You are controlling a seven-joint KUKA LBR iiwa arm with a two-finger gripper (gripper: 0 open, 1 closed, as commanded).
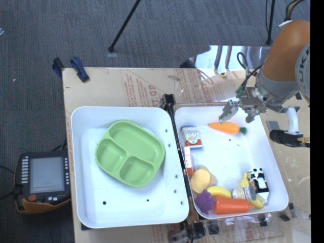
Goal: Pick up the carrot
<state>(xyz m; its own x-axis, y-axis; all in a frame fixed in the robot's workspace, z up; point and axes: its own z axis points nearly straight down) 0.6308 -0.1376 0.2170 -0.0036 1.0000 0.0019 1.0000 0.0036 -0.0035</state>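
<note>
Tool (238,111) open above carrot (225,128); right bin (271,156)

Dark grey carpet floor (61,24) surrounds a cardboard-topped bench (126,85).

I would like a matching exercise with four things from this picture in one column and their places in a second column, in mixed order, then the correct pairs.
Things:
1. green divided plate
2. small carrot
3. purple grapes
4. claw

Places:
A. near front corner of the right bin, beside a larger carrot
B. in the left bin
C. just above the small carrot, at the far side of the right bin
D. lying on the floor of the right bin, near its far edge

Pairs: 1-B, 2-D, 3-A, 4-C
</note>
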